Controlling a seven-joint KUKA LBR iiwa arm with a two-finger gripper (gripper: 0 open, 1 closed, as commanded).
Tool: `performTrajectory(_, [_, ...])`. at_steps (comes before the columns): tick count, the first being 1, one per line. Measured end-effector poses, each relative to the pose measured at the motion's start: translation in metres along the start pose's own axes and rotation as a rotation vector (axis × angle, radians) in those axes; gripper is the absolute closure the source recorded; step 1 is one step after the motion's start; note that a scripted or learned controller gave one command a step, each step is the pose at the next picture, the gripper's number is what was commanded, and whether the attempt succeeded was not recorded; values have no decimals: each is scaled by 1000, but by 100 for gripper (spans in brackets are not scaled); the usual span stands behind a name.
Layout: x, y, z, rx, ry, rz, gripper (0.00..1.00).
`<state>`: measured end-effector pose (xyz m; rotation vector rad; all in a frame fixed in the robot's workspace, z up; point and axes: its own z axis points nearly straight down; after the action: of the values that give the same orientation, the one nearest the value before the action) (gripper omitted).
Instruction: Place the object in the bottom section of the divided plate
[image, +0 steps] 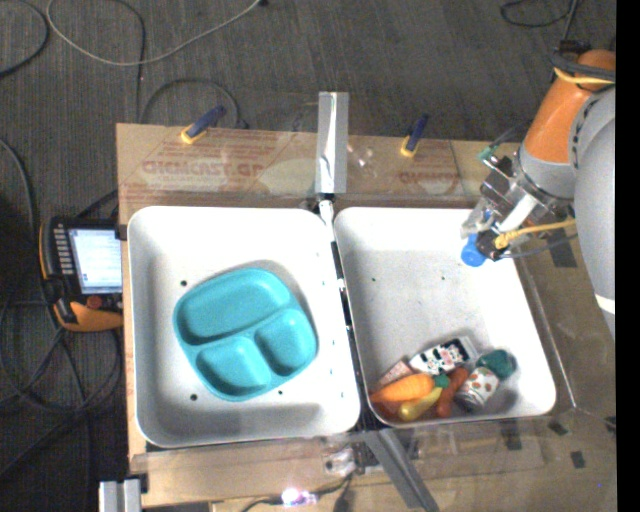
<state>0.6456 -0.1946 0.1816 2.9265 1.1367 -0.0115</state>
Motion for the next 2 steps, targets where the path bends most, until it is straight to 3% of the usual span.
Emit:
performTrajectory(1, [-12,-18,84,3,6,-129,100])
performTrajectory(2, [10,-1,91,48,-22,-290,100])
